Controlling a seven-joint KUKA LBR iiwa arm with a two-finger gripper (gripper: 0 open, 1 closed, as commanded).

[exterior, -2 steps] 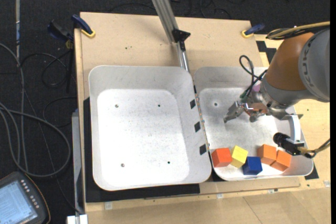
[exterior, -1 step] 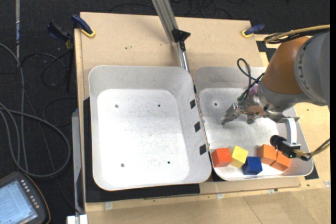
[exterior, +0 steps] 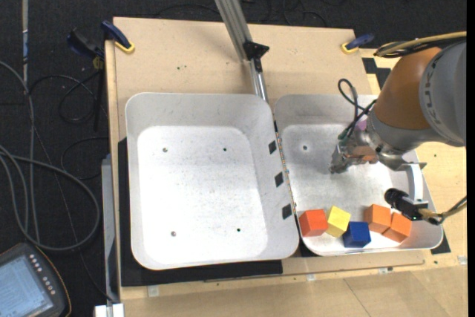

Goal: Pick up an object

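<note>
Your gripper (exterior: 343,159) hangs low in the right-hand bin (exterior: 315,115); you cannot tell how it is set. The blocks lie nearer the camera along the bin's near wall: an orange cube (exterior: 313,222), yellow cube (exterior: 338,219), blue cube (exterior: 357,234) and two orange blocks (exterior: 389,222) further right.

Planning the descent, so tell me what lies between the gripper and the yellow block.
Bare white floor of the right bin separates the gripper from the yellow block in the camera view.
</note>
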